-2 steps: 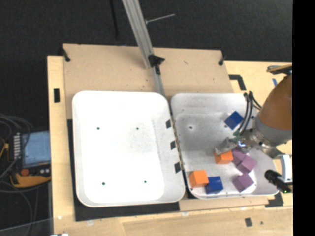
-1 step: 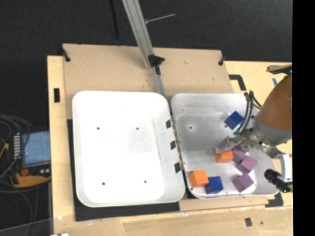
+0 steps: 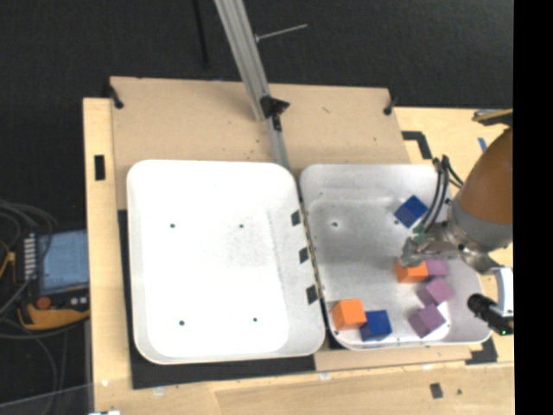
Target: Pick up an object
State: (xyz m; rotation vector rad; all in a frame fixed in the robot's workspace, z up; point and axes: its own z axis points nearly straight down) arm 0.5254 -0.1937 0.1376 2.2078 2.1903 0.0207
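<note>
The right bin (image 3: 363, 206) holds several small blocks. A blue block (image 3: 411, 211) lies near its far right. An orange block (image 3: 412, 272) sits directly under my gripper (image 3: 417, 253), which reaches in from the right and stands low over it. Purple blocks lie beside it (image 3: 436, 290) and nearer the front (image 3: 427, 320). Another orange block (image 3: 349, 313) and a blue block (image 3: 376, 325) rest at the bin's front edge. The gripper's body hides the orange block's top.
The left bin (image 3: 216, 258) lies beside the right one. A slanted metal pole (image 3: 246, 54) rises from the bench behind the bins. A device with cables (image 3: 52, 275) sits off the bench at the far left.
</note>
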